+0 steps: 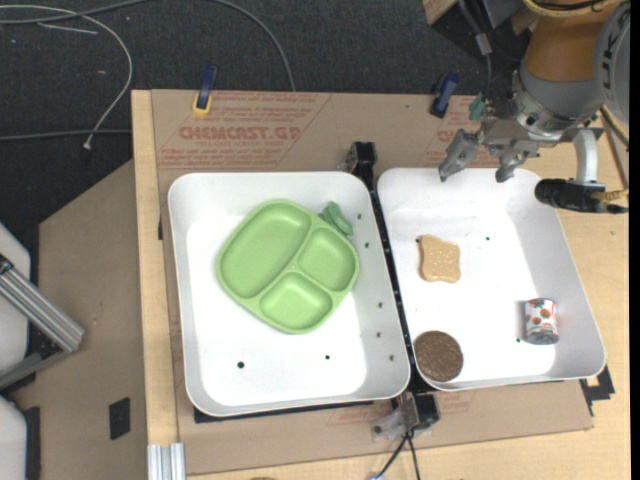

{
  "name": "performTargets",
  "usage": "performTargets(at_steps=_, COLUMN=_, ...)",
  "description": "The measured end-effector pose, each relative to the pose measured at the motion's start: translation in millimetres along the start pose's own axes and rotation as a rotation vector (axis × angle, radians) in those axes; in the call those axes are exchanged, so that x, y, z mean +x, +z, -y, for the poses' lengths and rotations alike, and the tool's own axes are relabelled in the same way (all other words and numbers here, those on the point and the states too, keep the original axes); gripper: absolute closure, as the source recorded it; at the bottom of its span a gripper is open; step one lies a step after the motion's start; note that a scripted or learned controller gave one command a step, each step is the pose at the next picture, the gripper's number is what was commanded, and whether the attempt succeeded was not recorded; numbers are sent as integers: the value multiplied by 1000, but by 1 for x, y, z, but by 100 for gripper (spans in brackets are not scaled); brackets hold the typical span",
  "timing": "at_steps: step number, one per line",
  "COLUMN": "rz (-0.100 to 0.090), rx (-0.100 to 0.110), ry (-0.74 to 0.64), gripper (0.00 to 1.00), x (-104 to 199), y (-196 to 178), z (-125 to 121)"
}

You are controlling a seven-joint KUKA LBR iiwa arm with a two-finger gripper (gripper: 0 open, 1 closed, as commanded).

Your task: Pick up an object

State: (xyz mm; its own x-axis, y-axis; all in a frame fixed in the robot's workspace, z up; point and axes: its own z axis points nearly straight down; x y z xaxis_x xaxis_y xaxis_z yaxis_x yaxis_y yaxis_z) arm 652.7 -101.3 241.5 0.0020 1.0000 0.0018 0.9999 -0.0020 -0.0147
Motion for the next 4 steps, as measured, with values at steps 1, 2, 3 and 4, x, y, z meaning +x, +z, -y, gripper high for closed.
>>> performTargets(at_steps=1, rz=1, rx=-14, ry=-2, gripper=0, x=0, y=-8, z=-2)
performTargets(at_steps=2, rz=1, rx=-8, ry=-2, gripper=0, x=-2, y=40, z=-11)
performTargets(at_steps=3, rz=1, rx=-9, ry=-2, gripper=0, x=-2, y=82, z=-13)
performTargets(at_steps=4, rz=0, rx=-8, ry=-2, gripper=0, x=3, y=127, z=-9)
